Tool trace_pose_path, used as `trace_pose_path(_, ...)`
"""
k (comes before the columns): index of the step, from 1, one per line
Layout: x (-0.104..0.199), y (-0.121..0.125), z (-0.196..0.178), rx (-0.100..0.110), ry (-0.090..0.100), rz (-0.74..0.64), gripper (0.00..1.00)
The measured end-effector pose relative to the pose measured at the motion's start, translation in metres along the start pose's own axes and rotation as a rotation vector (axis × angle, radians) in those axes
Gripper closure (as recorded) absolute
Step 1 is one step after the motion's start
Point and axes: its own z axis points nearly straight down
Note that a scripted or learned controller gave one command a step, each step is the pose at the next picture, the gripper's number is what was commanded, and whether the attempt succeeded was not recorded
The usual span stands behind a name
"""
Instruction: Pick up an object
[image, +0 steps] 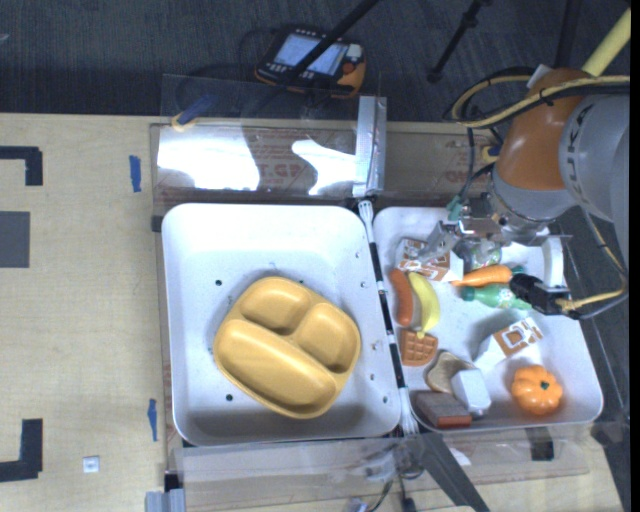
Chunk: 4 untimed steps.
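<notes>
Starting at the near rim of the right bin (583, 345): a brown-and-red block (438, 410) lies against the front wall, with a white block (472, 390) touching it and an orange pumpkin (537, 390) well apart, toward the right corner. Just behind the blocks sits a bread slice (441, 369), then a waffle (418, 347) by the wall shared with the left bin (200, 250). A small white-and-orange carton (518, 337) lies mid-bin, above the pumpkin. Further back, a yellow banana (428, 301) and a reddish sausage (402, 295) lie side by side, touching, both running front to back. The carrot (487, 277) is the item nearest the gripper (468, 236): orange, tapered, lying flat and roughly crosswise in the far half of the right bin, pointed end toward the banana, with a green piece (492, 296) right against its near side. A second patterned carton (424, 259) sits to its left, near the far wall. The gripper hangs over the far part of the right bin, just behind the carrot; contact not visible, and whether it is open or closed cannot be told from this angle. The left bin holds a yellow divided tray (288, 345), three rounded lobes, set at a slant. Beyond both bins: a clear plastic sheet (250, 160) and a handheld screen unit (310, 58).
</notes>
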Motion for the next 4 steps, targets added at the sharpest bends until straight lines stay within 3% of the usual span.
trace_pose_path(1, -0.005, -0.048, 0.044, -0.018, -0.002, -0.034, 0.0)
trace_pose_path(2, -0.002, -0.085, 0.049, -0.03, -0.014, -0.172, 0.0)
trace_pose_path(3, -0.006, -0.08, 0.032, -0.047, -0.023, -0.169, 1.0)
trace_pose_path(4, -0.006, -0.081, 0.035, -0.041, -0.022, -0.169, 0.0)
